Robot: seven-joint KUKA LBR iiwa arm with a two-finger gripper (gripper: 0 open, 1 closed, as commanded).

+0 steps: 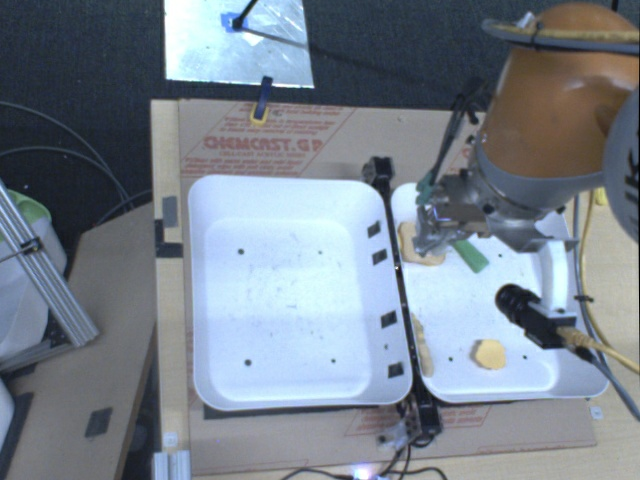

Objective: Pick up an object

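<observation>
Pale tan, bread-like flat object lies in the right shallow white plastic bin, hard against its left wall, with the metal two-finger gripper low over it, likely lined up for a grasp. Whether anything is gripped cannot be told. A green strip sits just beside; a small round yellow piece lies nearer the front.

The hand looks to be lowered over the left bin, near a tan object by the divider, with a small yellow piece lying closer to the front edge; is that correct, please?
Not quite: the camera view shows the hand lowered over the right bin, not the left bin. The rest stands: it is near the tan object by the divider, and the small yellow piece lies closer to the front edge.
</observation>
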